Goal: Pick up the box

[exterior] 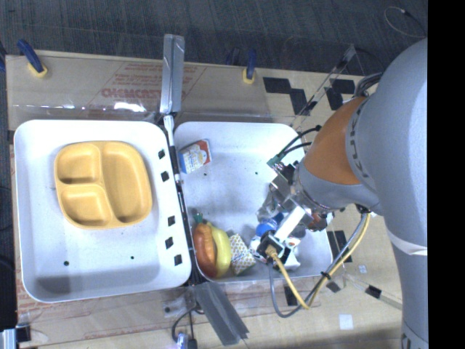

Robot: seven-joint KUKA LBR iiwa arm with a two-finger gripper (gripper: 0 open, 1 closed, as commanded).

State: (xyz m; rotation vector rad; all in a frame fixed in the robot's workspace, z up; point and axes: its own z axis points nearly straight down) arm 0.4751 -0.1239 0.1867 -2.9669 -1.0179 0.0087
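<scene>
A small white carton box [195, 156] with red and blue print lies in the far left corner of the right bin [240, 140], against the dividing wall. My gripper [271, 215] is low over the right bin's near right part, well to the right of and nearer than the box. The wrist and its cables hide what is beneath it. Nothing can be seen between the gripper and the box.
A red and yellow fruit [211, 249] lies in the right bin's near left corner, with a small patterned packet [242, 254] beside it. A small blue thing [263, 230] shows by the gripper. The left bin [43, 267] holds a yellow divided plate [103, 182].
</scene>
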